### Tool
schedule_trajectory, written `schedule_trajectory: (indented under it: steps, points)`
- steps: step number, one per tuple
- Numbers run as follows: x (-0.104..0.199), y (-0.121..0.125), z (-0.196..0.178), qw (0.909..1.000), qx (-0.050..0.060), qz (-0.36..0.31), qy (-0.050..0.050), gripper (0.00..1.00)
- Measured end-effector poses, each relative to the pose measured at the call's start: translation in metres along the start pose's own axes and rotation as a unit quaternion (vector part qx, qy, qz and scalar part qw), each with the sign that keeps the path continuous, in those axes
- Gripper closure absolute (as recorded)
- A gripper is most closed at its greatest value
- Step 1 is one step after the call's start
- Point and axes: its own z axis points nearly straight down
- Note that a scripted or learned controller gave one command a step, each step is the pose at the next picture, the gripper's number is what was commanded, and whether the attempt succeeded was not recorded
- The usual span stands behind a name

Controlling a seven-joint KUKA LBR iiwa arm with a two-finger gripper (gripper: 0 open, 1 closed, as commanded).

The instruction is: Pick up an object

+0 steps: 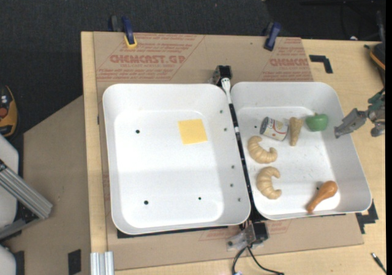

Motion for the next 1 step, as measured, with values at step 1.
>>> schedule_trajectory:
  steps: [1]
  points:
    - [0.0349,-0.0157,0.1621,1.0,0.007,-0.001,0.004,0.0]
